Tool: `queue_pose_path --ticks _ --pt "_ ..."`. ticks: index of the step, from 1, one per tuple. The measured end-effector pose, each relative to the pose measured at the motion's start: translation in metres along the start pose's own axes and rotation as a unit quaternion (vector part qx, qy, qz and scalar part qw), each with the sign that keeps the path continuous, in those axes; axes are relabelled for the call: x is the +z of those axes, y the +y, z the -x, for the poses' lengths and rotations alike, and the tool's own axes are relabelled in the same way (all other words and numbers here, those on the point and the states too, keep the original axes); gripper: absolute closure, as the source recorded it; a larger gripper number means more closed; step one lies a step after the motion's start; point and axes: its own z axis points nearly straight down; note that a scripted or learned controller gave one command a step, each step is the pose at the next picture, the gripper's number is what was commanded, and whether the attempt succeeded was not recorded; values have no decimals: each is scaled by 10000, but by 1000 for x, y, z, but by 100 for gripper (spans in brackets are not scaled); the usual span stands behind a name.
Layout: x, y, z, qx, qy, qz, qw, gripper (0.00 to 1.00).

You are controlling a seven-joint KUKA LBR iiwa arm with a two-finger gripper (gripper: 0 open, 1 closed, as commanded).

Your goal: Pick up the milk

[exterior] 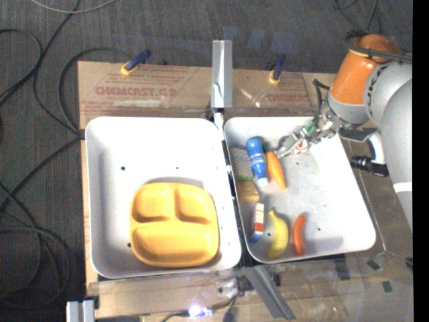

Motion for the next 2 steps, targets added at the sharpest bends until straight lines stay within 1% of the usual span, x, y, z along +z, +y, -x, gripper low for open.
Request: queue_pose_path --ticks 1,2 --pt "2 -50 -12 -549 -121 77 9984 0" --pt "-54 -50 -4 -1025 -146 21 9946 0"
